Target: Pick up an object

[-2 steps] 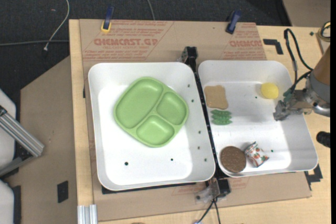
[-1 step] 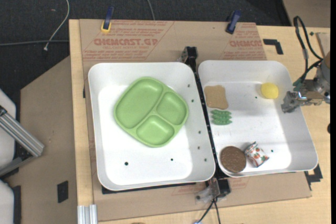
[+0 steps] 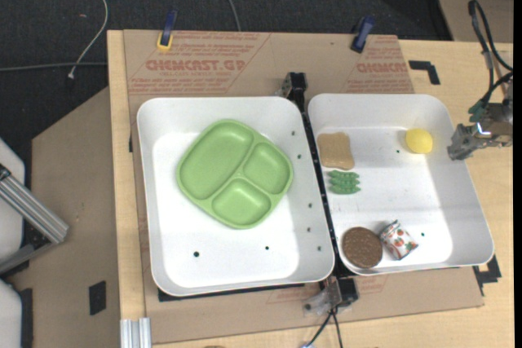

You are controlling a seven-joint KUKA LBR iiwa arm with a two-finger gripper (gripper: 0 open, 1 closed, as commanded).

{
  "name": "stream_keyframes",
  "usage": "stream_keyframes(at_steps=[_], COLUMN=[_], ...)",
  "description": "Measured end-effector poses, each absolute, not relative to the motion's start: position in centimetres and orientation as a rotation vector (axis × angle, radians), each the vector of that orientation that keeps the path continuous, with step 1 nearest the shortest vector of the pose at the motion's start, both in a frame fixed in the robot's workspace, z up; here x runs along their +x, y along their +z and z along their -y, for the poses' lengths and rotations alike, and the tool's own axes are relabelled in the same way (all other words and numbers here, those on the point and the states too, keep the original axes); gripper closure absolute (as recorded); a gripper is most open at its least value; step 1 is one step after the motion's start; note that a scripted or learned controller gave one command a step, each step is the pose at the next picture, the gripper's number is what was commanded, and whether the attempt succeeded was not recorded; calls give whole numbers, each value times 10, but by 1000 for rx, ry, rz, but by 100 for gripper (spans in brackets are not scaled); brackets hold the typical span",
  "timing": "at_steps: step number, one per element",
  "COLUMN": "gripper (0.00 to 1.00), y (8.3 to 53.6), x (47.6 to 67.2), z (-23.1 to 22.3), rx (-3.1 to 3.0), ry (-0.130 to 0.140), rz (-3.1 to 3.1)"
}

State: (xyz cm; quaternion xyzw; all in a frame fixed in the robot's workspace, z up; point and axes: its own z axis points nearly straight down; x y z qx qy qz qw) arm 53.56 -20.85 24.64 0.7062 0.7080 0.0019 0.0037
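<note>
The gripper [image 3: 466,141] hangs just outside the right white plastic bin's [image 3: 463,193] right rim — whether spread or pressed together I cannot tell. Best to swing in over the nearest target and descend squarely: the small round yellow ball [image 3: 419,141], smooth, near that bin's upper right corner.

In the right bin [image 3: 457,200] I see a yellow ball [image 3: 419,141] near the far right corner, tan bread slice [image 3: 335,150] and green pea pods [image 3: 342,182] along the left wall, brown cookie [image 3: 361,247] and small printed packet [image 3: 398,240] at the near edge
</note>
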Motion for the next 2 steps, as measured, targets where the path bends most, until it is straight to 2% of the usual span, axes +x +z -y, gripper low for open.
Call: stream_keyframes(at_steps=[1,2], gripper=[100,100], y=[238,229], x=[537,523], z=[148,96], rx=[2217,2220], ry=[2,0], rz=[-2232,-2232])
